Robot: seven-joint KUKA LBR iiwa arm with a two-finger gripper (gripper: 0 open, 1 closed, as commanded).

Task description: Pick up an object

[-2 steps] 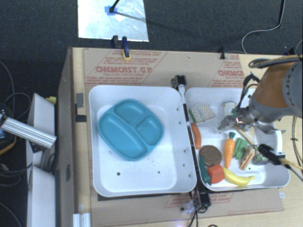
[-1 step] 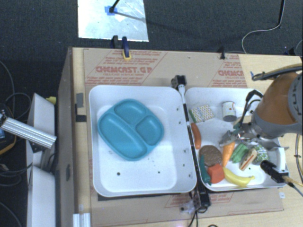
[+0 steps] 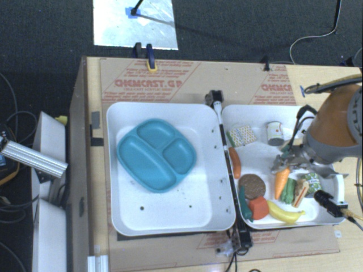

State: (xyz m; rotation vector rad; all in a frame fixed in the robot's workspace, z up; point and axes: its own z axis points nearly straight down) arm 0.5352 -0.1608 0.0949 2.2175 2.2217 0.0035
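Your claw (image 3: 282,162) hovers in the right white bin (image 3: 255,118), touching one orange carrot (image 3: 281,183) whose long axis runs top-to-bottom, tip downward; its grip state you cannot tell.

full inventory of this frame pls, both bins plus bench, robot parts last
left bin: 1, white, left half of bench
divided plate: 1, teal blue, in left bin, three compartments
right bin: 1, white, right half of bench
patterned packet: 1, pale multicolour, right bin, far left corner
small can: 1, white, right bin, far side
carrot: 1, orange, along right bin's left wall
carrot: 1, orange, mid right bin, beside green item
round disc: 1, brown, right bin, near side
tomato-like item: 1, red, near edge
banana: 1, yellow, near edge
green item: 1, green, mid right bin
arm: 1, grey with orange band, over right bin
gripper: 1, grey, above second carrot
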